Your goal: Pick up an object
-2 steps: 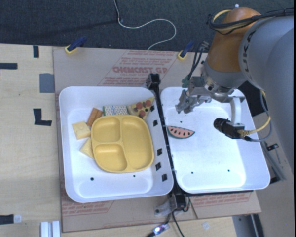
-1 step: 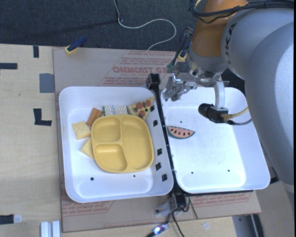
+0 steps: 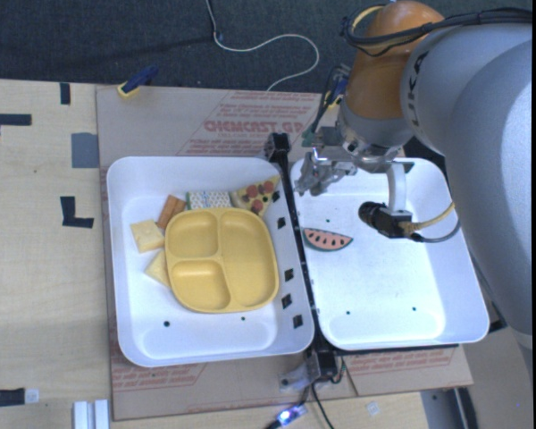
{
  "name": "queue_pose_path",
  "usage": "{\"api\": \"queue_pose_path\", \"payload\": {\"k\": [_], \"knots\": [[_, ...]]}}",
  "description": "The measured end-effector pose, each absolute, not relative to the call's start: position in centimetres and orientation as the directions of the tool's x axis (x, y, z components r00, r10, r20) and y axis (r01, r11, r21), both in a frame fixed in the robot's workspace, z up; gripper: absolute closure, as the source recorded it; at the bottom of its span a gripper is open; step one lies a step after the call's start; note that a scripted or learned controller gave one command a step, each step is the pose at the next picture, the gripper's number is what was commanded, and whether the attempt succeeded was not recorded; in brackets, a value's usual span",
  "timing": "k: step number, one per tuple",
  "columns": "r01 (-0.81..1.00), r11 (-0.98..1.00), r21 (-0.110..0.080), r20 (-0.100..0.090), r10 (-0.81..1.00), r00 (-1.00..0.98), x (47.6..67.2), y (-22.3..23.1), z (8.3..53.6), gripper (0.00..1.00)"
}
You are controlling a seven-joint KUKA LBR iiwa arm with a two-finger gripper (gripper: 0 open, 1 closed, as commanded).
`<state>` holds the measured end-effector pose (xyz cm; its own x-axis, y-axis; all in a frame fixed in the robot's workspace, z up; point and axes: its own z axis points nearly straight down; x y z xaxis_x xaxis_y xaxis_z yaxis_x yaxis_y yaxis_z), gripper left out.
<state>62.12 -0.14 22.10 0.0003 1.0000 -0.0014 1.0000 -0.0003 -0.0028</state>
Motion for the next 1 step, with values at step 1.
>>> {"api": "queue_pose_path", "payload": {"k": [1], "knots": [[1.0, 0.001, 0.0, 0.0, 1.0, -0.001, 63.09, 0.43, 22.91, 1.0]]}}
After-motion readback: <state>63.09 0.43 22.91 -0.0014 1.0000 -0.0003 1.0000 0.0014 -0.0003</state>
